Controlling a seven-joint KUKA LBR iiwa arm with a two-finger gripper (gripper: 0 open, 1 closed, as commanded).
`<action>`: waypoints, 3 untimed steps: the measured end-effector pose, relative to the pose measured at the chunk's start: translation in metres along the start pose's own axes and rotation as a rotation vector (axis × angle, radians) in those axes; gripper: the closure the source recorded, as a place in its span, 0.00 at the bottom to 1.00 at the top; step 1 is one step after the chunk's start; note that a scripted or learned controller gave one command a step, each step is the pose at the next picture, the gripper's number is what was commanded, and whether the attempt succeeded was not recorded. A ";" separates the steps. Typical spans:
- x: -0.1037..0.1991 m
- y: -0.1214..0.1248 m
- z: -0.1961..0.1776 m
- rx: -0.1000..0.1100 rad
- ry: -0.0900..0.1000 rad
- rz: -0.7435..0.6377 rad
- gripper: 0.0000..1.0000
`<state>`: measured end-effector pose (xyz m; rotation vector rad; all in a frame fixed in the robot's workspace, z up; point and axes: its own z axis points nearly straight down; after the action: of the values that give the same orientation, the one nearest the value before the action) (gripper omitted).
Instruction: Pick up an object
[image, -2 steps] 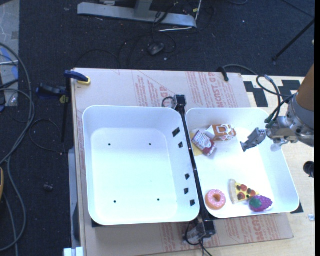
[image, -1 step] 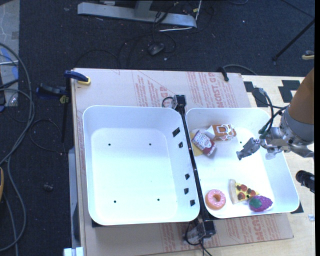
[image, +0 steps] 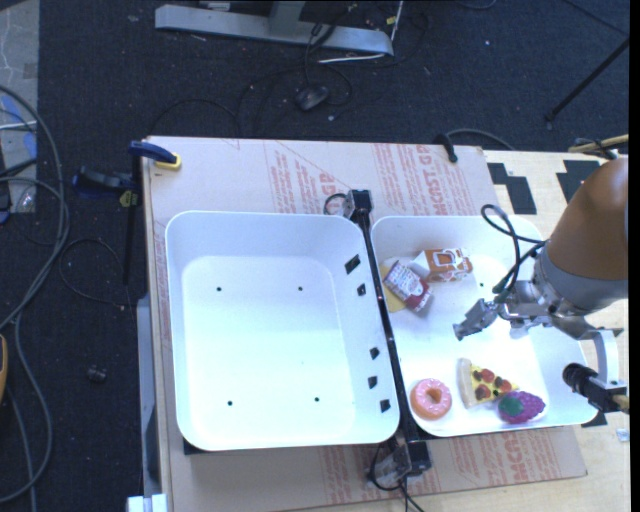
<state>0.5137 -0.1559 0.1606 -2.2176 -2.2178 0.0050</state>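
The gripper (image: 476, 322) hangs over the middle of the right bin (image: 530, 425), reached in from the right on the grey arm (image: 585, 250) with its orange band; how far its fingers stand apart cannot be told from this angle, and nothing shows between them. Below it, along the bin's near edge, lie a pink-iced doughnut (image: 431, 398), a pizza slice (image: 485, 383) and a purple bunch of grapes with a green patch (image: 520, 406), the slice and grapes touching, the doughnut just beside them. Up and to the left of the gripper sit a red-and-white packet (image: 406, 285) and, near it, a small orange carton (image: 446, 264). The left bin (image: 180, 300) stands alongside, the two joined by a black clamp strip (image: 378, 320). Both rest on a cardboard-covered bench (image: 280, 165) above a dark floor strewn with cables (image: 40, 250).
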 end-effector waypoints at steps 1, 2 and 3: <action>0.007 -0.001 0.044 -0.002 0.000 0.000 0.00; 0.006 0.000 0.032 -0.006 -0.001 0.000 1.00; 0.003 0.007 -0.013 -0.010 -0.002 0.000 1.00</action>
<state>0.5210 -0.1528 0.1733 -2.2234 -2.2239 -0.0031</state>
